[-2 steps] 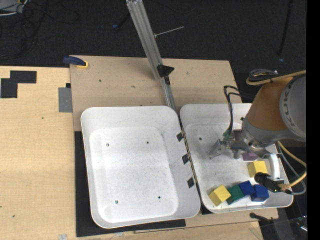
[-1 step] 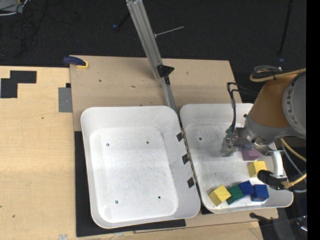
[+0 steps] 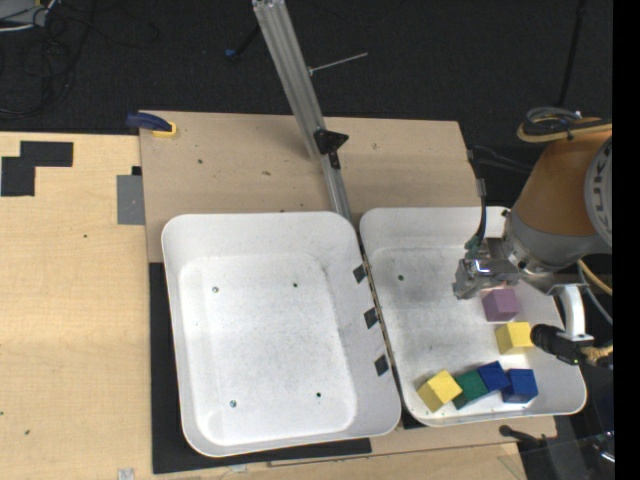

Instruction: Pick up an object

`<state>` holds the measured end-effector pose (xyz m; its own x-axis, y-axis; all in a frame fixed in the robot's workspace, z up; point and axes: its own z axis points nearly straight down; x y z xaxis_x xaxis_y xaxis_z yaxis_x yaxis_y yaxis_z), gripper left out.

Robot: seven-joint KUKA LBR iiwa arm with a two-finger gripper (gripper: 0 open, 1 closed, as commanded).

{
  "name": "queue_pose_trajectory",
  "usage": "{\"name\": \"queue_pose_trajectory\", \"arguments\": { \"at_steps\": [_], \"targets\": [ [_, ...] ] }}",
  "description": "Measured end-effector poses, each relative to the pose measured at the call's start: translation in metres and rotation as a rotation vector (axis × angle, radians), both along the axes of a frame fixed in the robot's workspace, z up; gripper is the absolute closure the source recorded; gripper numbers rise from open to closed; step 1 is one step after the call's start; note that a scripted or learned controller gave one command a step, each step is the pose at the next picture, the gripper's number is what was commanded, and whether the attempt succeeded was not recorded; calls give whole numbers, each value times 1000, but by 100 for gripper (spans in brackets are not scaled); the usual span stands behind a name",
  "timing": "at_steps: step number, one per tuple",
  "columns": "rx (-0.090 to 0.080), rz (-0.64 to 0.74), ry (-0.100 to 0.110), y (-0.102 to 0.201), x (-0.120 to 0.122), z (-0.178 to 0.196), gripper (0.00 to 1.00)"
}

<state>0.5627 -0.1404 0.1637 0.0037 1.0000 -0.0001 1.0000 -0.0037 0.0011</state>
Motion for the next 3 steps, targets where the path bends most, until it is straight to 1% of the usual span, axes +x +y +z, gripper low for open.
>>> {"name": "queue_pose_trajectory", "arguments": {
  "at_steps": [1,2,3],
  "targets": [
    [-1,5,-3,-3,8,60,100],
    [-1,5,-2,-8,8,103,100],
    [2,6,5,38,-2,102,100]
  ]
}}
